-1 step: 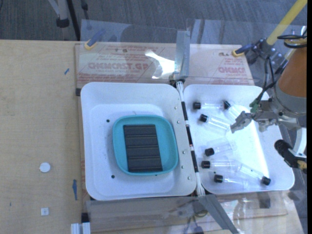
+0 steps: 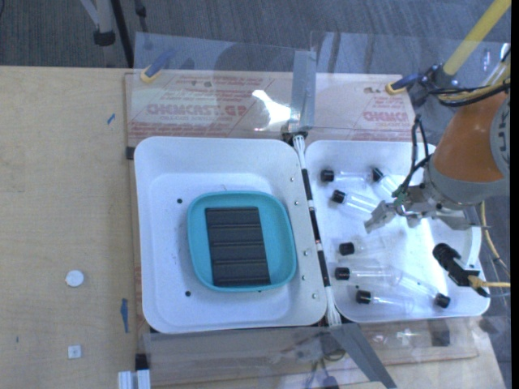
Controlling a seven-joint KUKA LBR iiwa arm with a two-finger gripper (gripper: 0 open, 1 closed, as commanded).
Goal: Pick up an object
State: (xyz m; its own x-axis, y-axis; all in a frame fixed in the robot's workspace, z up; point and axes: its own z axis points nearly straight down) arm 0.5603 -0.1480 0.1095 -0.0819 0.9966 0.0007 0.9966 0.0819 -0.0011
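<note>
Camera view, itemised. Bins, two, white, side by side: left bin point(image 2: 154, 217), right bin point(image 2: 405, 148). Left bin: teal tray point(image 2: 199, 233), one, bearing dark ridged insert point(image 2: 237, 245), one. Right bin: clear tubes point(image 2: 350, 198) with black caps, seven counted, lying scattered. Single gripper point(image 2: 388, 213) over right bin, near upper tubes; opening width: cannot tell

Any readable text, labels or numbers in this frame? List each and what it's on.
"CHEMCAST": large red print on the clear sheet behind the left bin. It looks flipped, and the smaller lines around it are too blurred to read.
Red print on the right-hand sheet behind the right bin: same style, too blurred to read.
Teal tray and capped vials: no text visible.
</note>
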